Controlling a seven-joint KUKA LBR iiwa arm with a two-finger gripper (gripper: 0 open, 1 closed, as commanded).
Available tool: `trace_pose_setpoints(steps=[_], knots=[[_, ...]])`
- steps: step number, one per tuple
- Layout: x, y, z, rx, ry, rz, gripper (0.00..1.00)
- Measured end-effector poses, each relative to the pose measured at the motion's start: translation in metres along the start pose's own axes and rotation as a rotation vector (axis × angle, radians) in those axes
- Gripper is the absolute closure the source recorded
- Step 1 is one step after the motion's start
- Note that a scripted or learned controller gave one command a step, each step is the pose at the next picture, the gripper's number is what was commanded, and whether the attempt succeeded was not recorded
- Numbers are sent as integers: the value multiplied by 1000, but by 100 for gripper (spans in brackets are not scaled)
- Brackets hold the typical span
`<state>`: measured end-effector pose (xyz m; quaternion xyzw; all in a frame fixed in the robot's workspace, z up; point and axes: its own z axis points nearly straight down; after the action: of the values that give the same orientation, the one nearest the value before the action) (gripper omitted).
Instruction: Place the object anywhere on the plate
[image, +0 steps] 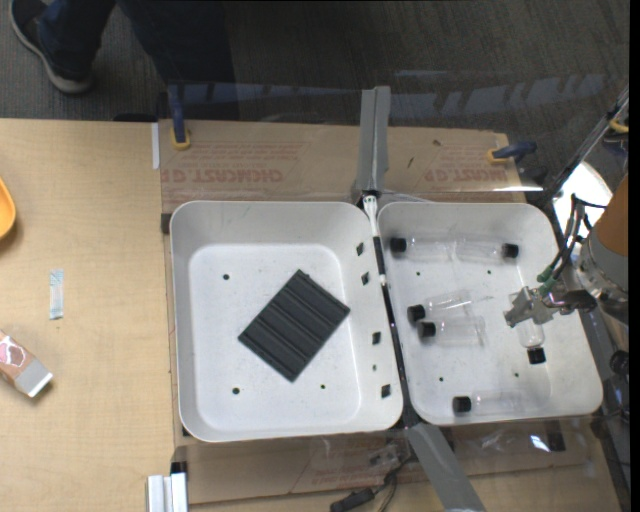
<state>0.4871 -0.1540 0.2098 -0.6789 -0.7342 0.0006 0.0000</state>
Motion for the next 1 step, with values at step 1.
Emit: trace_pose_setpoints(steps=[1], knots=[[61, 22, -1, 1, -1, 87, 100]])
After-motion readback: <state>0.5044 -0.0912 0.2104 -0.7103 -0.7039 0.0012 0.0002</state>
